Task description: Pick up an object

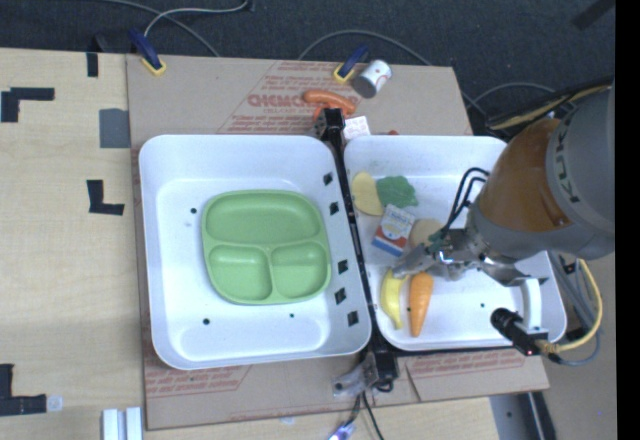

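The gripper (432,258) is seen low over the right bin (440,336), near that bin's middle, at the end of the grey arm (560,178) with its orange band. Whether it is open or closed on anything cannot be told, since the wrist hides that part.

Just below the gripper, toward the bin's near edge, an orange carrot (421,300) is found, point down, with a yellow banana (392,299) lying touching its left side. Both are judged to be light toy pieces, stiff and rather slick; the carrot is best taken across its thick upper end, where the taper will not squeeze it out of the grasp.

Beside the gripper, toward the divider between the bins, a small blue-and-white carton (393,231) is seen, judged light and easily crushed. Beyond it, toward the far edge, a green leafy piece (398,191) and a pale yellow piece (366,195) lie touching.

Counted: one carrot, one banana, one carton, one green piece, one yellow piece. In the left bin (165,228) one green divided plate (267,245) is set.
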Action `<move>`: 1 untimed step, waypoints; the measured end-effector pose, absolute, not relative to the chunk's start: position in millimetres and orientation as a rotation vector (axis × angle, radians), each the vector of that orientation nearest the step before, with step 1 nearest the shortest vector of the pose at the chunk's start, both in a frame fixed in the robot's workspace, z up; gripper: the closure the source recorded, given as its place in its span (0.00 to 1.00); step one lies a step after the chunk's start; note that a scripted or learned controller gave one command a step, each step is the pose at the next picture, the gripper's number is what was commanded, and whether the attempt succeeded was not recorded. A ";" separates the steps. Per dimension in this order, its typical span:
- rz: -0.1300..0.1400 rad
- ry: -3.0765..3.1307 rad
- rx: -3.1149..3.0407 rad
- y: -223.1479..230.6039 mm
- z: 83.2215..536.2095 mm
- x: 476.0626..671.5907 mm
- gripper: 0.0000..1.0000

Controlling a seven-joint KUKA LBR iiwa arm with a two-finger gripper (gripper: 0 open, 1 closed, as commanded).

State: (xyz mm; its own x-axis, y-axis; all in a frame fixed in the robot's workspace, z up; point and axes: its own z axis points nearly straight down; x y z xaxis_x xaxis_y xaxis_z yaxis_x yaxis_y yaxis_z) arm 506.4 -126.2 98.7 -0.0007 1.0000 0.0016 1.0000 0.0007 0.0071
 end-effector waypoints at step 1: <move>0.024 2.196 2.206 -106.4 93.8 492.9 0.00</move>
